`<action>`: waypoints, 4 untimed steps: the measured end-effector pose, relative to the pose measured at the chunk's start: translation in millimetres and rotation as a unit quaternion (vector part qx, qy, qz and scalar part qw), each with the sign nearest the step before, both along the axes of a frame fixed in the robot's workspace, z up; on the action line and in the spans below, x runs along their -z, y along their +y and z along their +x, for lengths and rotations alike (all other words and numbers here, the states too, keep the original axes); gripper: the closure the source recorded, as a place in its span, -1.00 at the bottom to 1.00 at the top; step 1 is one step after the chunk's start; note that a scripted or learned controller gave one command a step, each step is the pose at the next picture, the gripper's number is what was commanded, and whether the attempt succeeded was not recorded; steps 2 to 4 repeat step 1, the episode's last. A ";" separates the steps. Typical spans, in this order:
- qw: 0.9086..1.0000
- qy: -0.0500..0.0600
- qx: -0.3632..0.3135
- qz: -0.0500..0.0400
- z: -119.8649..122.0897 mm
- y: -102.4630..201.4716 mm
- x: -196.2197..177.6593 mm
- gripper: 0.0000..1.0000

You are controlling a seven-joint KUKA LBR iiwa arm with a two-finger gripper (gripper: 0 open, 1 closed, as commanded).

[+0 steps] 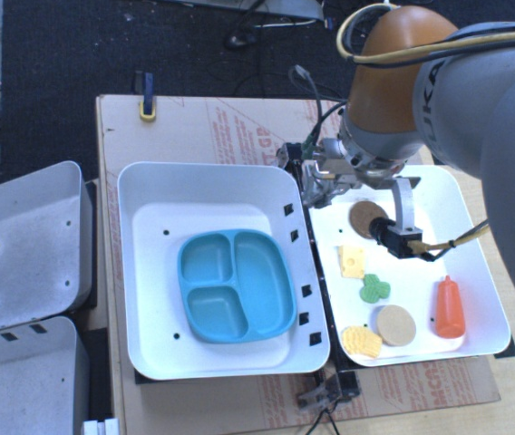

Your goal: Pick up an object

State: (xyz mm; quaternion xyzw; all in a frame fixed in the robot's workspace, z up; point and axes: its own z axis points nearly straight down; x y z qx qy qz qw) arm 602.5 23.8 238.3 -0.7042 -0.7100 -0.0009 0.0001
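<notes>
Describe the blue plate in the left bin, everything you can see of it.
The blue plate is a light blue divided dish, smooth like plastic, with rounded corners and a raised rim. Ridges split it into three compartments: a long one along its right side and two smaller ones on its left. It lies flat, right way up, turned slightly askew, near the middle of the left bin, resting on the white floor. Nothing else touches it.

The arm (475, 89) hides the right bin's (416, 279) far right corner and runs off the picture's right edge. The brown disc (361, 216) by that bin's far edge is partly covered.
</notes>
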 end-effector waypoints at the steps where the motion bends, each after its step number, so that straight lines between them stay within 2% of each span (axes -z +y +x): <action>1: 1.000 0.000 0.000 0.000 8.9 45.2 6.8 1.00; 4: 1.000 0.000 0.000 0.000 8.9 45.2 6.8 1.00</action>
